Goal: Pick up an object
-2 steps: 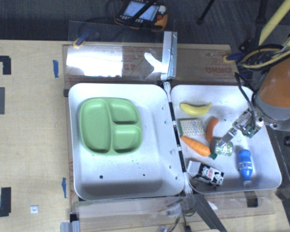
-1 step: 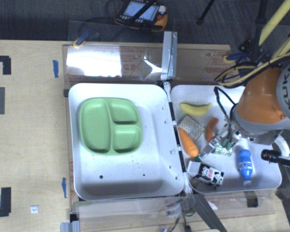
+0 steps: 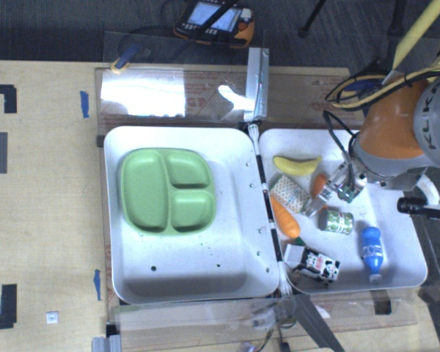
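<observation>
Orange carrot (image 3: 285,218) lies in the right bin (image 3: 403,270), long way from 11 to 5 o'clock, at 8 o'clock from the gripper (image 3: 319,200). Whether the gripper grips anything is unclear.

A robotics laboratory or test cell. A pale wooden bench (image 3: 37,196), marked with black corner brackets and strips of blue tape (image 3: 83,103), carries two shallow white bins (image 3: 183,270) set side by side. A grey industrial arm with an orange band (image 3: 396,127) enters at the right of the frame, trailing yellow and black cables (image 3: 367,86). A handheld control pendant (image 3: 213,19) with a lit screen lies on dark carpet (image 3: 59,13) at top centre, and tripod legs (image 3: 326,2) stand at upper right. A clear plastic sheet (image 3: 176,94) lies behind the bins.
</observation>
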{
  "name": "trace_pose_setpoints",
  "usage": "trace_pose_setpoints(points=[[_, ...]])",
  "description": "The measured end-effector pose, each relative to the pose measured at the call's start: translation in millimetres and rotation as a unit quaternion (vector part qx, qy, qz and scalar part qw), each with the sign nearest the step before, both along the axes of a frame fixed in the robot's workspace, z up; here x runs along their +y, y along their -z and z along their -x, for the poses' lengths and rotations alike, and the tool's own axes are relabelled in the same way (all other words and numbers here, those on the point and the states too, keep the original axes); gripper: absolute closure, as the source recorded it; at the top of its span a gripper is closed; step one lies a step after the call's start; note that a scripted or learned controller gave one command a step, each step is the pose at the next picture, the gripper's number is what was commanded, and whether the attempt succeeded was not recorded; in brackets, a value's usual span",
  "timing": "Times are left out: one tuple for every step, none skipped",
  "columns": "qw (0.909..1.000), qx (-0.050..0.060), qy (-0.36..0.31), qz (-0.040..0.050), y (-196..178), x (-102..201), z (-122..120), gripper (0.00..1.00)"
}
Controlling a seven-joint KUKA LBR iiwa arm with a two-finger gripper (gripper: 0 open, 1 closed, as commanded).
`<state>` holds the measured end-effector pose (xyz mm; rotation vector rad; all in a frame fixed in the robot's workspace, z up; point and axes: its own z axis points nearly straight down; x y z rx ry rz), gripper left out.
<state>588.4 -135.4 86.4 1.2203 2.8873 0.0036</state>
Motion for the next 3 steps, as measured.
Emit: trace_pose_setpoints(points=[[1.0,-0.006,0.001,0.0005,-13,0,-3,1.0],[0.9994,0.002,-0.034,0.0006,0,-52,40,1.0],[0.9999,0.002,0.017,0.0001,-104,-11,30,1.0]])
